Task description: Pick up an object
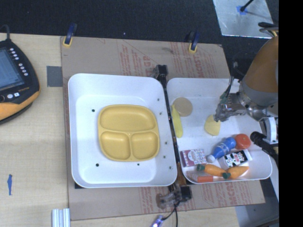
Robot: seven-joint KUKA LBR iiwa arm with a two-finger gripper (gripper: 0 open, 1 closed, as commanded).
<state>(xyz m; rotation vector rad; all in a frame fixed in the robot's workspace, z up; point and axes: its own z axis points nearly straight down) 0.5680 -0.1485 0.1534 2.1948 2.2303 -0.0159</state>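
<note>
Here we see the gripper (pixel 220 113) low in the right bin (pixel 199 85), reaching in from the right, just above a pale yellow lump (pixel 211 126) and apparently touching its top edge; we cannot tell how the claw is set, since it is too small and dark to read. Left of the lump a tan disc (pixel 183 106) lies against a yellow banana-like piece (pixel 177 123) by the bin's left wall; along the near wall sit a red-and-white packet (pixel 192 156), a blue bottle (pixel 222 149), a red ball (pixel 242 141) and a carrot (pixel 218 170). The left bin (pixel 80 126) holds a yellow divided plate (pixel 128 131); a pendant (pixel 13 82) rests on the bench at far left.
</note>
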